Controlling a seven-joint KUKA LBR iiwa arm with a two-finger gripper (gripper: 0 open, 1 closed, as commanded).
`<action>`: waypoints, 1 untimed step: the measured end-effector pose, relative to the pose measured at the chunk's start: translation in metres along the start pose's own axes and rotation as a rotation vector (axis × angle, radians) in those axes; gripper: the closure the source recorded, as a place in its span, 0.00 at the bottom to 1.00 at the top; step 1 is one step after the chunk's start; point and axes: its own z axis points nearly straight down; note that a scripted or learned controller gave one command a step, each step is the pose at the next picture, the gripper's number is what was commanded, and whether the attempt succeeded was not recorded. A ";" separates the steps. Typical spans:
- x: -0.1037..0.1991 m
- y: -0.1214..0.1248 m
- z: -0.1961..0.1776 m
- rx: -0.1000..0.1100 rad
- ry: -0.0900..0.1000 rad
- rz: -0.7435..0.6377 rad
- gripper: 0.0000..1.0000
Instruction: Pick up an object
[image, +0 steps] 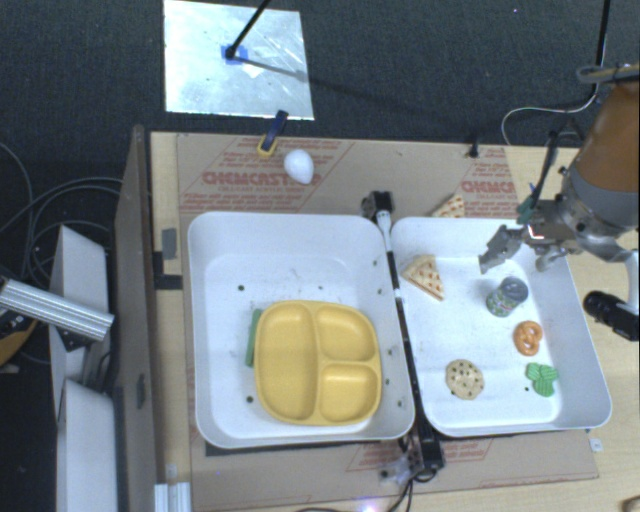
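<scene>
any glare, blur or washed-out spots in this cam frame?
Camera view: the foil sheet on the floor glares; the white egg is blown out, nearly featureless; the bins read bright but keep their edges; the gripper and the small can look soft; the dark carpet holds little detail.

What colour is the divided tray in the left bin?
Yellow. The divided tray shows best in the camera view, with something green at its left edge.

- The cardboard sheet (330, 165) under the bins bears red print reading roughly "CHEMCRAZ", upside down, at far left.
- Similar red lettering at far right, partly hidden, reads roughly "CHEMCR".
</scene>
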 end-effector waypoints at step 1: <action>-0.055 -0.006 0.074 0.006 -0.001 0.007 0.00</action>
